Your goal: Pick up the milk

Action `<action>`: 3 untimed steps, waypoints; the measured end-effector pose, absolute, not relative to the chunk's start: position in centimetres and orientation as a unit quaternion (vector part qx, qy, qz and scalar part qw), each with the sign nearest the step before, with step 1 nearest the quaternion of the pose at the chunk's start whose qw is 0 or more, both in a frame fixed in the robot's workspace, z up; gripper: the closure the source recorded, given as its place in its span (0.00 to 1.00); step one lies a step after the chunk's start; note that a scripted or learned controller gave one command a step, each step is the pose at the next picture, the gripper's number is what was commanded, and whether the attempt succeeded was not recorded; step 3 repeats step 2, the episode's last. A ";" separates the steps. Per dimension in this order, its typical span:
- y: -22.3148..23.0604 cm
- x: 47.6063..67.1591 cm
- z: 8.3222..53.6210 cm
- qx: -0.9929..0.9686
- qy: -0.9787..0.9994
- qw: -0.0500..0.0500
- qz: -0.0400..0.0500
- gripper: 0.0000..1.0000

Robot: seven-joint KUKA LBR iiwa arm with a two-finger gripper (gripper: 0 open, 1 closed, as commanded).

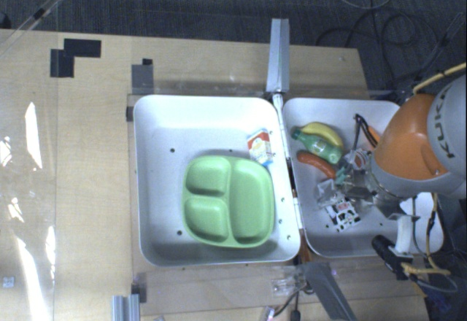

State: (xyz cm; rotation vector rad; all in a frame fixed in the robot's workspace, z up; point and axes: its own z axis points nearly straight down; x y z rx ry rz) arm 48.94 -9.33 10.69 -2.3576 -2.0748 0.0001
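- Milk carton [260, 147] is in the left bin [157, 166], up near the right wall, leaning just past the top right corner of the green divided plate [229, 200]. Small, label's too blurry to read.
- Arm [412, 144] hangs over the right bin [321, 236], well away from the milk. Its orange band hides a good chunk of that bin.
- Gripper [343, 192] is a dark tangle low in the right bin; honestly can't tell how it's set.
- Banana [325, 133], green bottle [317, 144] and a red sausage-looking thing [316, 163] sit in the right bin.
- Small black-and-white item [344, 214] just below the gripper, can't make it out.
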 end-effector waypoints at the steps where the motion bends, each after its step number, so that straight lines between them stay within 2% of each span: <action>1: -9.3 49.2 11.8 -0.750 -0.661 -0.001 -0.002 1.00; 2: -3.9 50.5 18.5 -0.746 -0.666 -0.002 -0.002 1.00; 3: -3.9 50.5 18.5 -0.746 -0.666 -0.002 -0.002 1.00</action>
